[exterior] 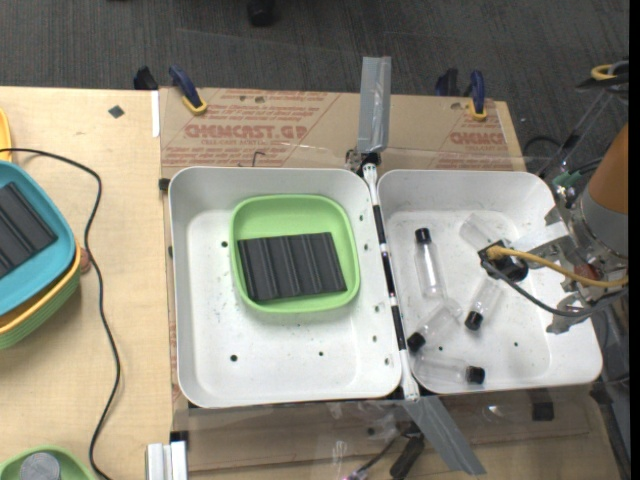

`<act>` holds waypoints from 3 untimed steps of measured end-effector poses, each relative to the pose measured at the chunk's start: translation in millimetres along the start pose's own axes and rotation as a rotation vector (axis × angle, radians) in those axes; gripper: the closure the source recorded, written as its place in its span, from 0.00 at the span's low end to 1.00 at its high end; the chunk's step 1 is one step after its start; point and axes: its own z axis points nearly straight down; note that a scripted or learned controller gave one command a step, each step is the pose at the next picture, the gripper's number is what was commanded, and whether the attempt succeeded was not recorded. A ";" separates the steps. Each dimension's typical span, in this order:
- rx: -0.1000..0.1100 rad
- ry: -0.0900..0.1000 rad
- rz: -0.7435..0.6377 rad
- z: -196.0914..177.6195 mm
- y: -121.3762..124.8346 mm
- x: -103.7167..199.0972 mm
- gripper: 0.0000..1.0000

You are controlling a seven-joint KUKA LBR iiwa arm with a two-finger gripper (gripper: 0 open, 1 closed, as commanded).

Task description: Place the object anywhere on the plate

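A square green plate (292, 218) with a dark ribbed mat (291, 266) on it lies in the left bin (200, 298). Several clear plastic vials with black caps are scattered in the right bin (520, 193): one upright in the picture (428, 263), one slanted (483, 301) near the middle, one (432, 327) by the left wall and one (460, 373) near the front edge. My gripper (574, 290) hangs over the right side of the right bin, to the right of the vials and apart from them.
The two white bins meet at a central divider (382, 268). A stack of teal and yellow dishes (30, 258) stands at the far left of the bench, with a black cable (100, 298) running past it. Clamps (188, 90) hold the cardboard at the back.
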 end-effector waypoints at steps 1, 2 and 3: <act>-0.002 0.002 -0.006 -27.7 -49.5 10.5 0.00; -0.003 0.002 -0.001 -39.5 -93.1 19.7 0.00; -0.002 0.003 0.006 -31.5 -140.5 29.2 0.00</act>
